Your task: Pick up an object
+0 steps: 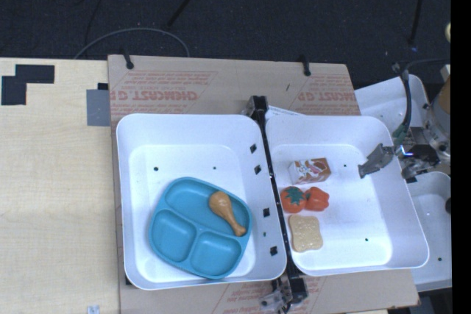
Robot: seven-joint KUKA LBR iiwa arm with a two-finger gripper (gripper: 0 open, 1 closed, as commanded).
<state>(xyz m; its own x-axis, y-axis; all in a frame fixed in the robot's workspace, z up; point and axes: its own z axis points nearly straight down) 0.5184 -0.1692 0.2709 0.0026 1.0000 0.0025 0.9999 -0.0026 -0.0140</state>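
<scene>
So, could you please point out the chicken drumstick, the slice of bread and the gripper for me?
chicken drumstick (227, 211): camera view, on its meaty middle.
slice of bread (305, 233): camera view, on the centre of its face.
gripper (377, 159): camera view, between its fingertips at the right bin's edge.

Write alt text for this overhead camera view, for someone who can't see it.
A robot gripper hovers at the right edge of the right bin, which holds a small carton, a toy tomato and a slice of toast. The left bin holds a blue divided plate with a toy drumstick on it.
</scene>
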